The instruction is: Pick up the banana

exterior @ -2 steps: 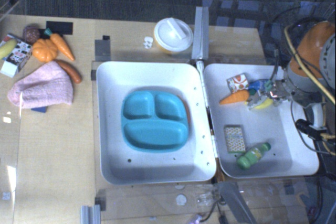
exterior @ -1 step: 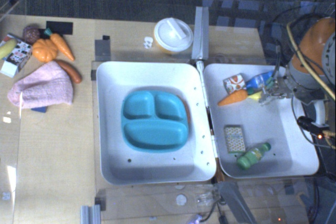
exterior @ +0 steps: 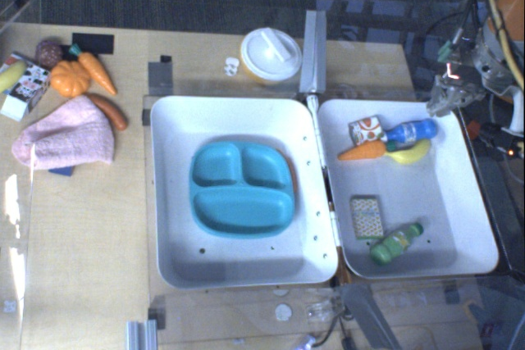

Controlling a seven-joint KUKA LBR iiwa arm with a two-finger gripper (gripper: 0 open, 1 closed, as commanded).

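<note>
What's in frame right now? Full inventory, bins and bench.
banana: 1, yellow, right bin rear, partly under the blue bottle
blue bottle: 1, blue, lying across the banana
carrot: 1, orange, right bin, left of the banana
small can: 1, red and white, behind that carrot
green bottle: 1, green, right bin front
sponge: 1, speckled, right bin
divided plate: 1, teal, left bin
white bowl: 1, behind the bins
pink cloth: 1, bench left
toy vegetables: several, orange, bench left
gripper: 1, grey, over the right bin's rear right corner
</note>
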